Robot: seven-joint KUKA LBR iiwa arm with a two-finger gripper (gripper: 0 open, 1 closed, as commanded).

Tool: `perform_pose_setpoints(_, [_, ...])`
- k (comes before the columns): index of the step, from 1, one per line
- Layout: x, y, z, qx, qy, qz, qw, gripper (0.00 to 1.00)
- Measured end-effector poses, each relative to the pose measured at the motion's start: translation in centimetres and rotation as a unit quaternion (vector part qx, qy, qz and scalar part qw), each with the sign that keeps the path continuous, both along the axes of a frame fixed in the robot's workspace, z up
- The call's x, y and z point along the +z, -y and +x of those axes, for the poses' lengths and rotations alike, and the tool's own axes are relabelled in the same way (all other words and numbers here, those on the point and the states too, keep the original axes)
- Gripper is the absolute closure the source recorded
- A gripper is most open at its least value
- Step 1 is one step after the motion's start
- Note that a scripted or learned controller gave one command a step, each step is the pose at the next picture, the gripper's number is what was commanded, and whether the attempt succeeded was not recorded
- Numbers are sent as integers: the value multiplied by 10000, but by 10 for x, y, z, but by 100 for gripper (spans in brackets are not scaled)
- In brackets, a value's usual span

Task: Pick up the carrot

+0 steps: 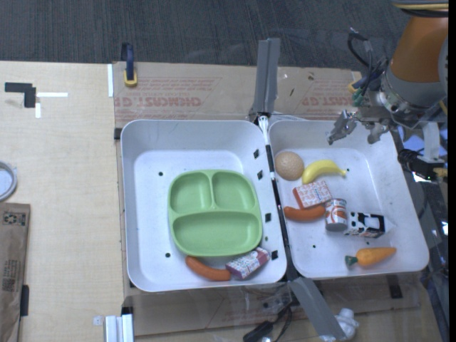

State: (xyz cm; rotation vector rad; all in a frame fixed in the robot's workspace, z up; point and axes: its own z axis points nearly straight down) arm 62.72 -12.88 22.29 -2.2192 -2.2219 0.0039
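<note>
The carrot (371, 256), orange with a green stem end, lies near the front edge of the right bin (399, 191), just below a black and white carton. My gripper (356, 128) hangs over the bin's back right part, well away from the carrot, with its two fingers spread apart and nothing between them. The grey arm with its orange band (420, 45) rises behind it at the top right.
In the right bin also lie a tan ball (288, 164), a banana (323, 169), a red and white packet (313, 192), a sausage (303, 214), a can (335, 215) and the carton (365, 224). The left bin (142, 191) holds a green divided plate (214, 212), another sausage (207, 268) and a wrapper (246, 263).
</note>
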Motion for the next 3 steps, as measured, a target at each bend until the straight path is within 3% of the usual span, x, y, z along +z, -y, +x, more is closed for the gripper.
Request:
perform_pose_setpoints(1, [-83, -14, -75, -314, -6, 4, 9995, 0])
perform_pose_setpoints(2, [-12, 8, -48, 1303, 13, 1, 9915, 0])
perform_pose_setpoints(3, [-105, -18, -120, 2010, -1, 13, 9796, 0])
